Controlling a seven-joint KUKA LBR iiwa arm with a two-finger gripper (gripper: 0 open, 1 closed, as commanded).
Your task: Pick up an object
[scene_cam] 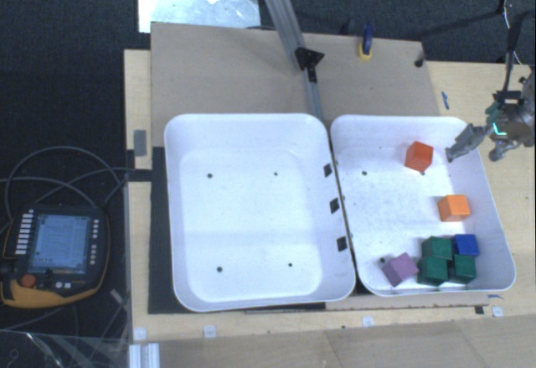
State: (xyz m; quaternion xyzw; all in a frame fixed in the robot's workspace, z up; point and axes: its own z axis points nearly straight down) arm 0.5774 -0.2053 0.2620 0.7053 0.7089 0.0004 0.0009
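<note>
Six blocks sit in right bin [484,190]; none grasped. Gripper [474,144] at frame's right edge, over bin's upper-right rim, jaws spread, holding nothing. Red-orange cube [419,156] nearest, just left. Approach step; next move calls for descent over cube.

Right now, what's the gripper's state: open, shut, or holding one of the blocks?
Gripper: open, holding nothing; it sits at the right bin's far right rim, apart from the red-orange block.
</note>
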